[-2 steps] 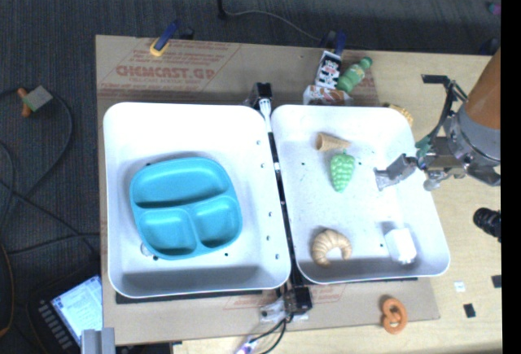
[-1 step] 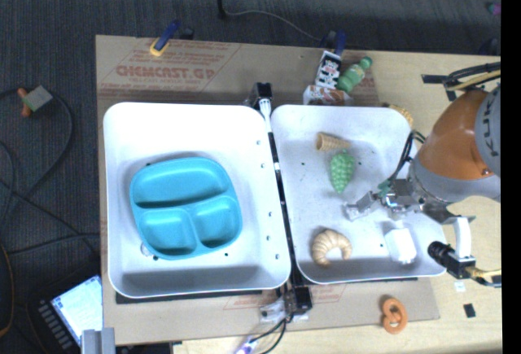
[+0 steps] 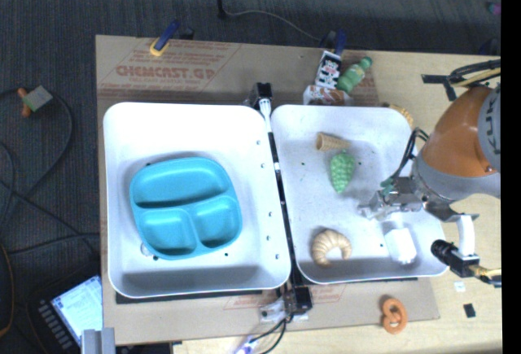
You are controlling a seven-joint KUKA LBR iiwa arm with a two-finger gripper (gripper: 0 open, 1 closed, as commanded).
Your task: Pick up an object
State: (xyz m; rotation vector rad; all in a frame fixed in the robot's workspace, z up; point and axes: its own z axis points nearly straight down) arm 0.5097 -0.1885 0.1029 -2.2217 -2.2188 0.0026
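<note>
The right bin (image 3: 303, 206) holds a green bumpy toy (image 3: 341, 169), a tan cone (image 3: 330, 141), a croissant (image 3: 330, 246) near the front wall, and a white cylinder (image 3: 400, 245) at the front right. My gripper (image 3: 391, 202) hangs low over the bin's right side, just behind the white cylinder and to the right of the green toy. The grey wrist and orange band (image 3: 460, 141) rise to its right.
The left bin (image 3: 130, 133) holds a blue divided tray (image 3: 186, 207). Behind the bins a green bottle (image 3: 353, 76) and a printed packet (image 3: 326, 76) lie on the cardboard. An orange pretzel-shaped toy (image 3: 394, 313) lies on the bench in front of the right bin.
</note>
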